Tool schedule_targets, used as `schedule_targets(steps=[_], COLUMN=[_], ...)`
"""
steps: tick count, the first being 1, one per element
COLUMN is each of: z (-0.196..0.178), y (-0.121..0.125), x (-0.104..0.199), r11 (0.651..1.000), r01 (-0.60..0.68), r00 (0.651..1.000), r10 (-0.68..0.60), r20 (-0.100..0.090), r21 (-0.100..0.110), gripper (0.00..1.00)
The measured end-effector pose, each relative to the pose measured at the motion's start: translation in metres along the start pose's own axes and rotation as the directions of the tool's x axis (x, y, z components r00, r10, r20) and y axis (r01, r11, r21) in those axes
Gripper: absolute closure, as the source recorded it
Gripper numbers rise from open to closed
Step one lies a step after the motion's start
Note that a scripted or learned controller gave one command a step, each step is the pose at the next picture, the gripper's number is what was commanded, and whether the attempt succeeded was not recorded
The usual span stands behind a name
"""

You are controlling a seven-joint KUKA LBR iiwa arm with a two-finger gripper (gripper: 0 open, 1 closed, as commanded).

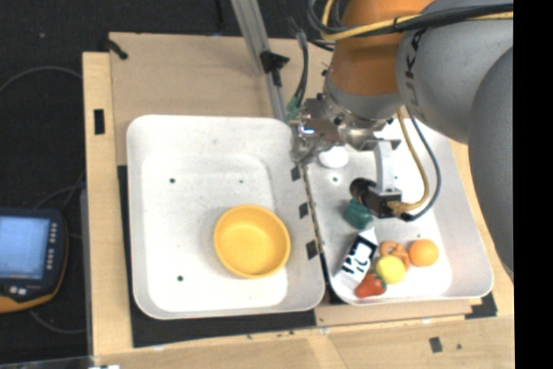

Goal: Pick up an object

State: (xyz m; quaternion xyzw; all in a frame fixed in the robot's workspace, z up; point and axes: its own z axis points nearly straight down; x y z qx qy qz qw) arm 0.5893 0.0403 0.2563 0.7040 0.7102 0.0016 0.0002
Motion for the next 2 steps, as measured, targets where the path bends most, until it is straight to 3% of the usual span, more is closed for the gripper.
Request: schedule_targets(steps=[1, 2], z=[-0.0001, -0.0002], y=[-0.0062, -0.0059], x=[0.0436, 0.041], r11=[1.0, 1.0], r01=[-0.001, -0.006], r00=[1.0, 1.0], r10=[0.001, 0.006], r20=[0.0, 0.0], r21=[0.002, 0.002], gripper=[1.0, 0.0])
